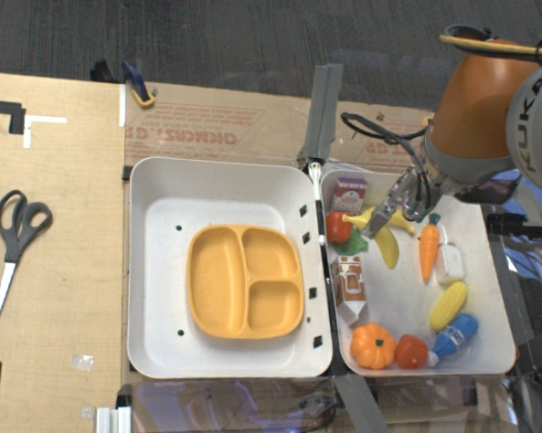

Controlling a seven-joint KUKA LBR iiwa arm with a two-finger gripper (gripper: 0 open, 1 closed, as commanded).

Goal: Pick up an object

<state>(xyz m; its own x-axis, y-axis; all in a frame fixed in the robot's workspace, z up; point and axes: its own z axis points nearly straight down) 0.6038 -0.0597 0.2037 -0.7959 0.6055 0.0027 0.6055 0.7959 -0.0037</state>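
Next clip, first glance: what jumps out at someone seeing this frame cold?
The yellow divided plate lying alone in the left bin draws the eye first. Next is the right bin, crowded with toy food: a carrot, a corn cob, a pumpkin and a banana. The arm's orange band looms at upper right, with the gripper down over the banana's upper end.
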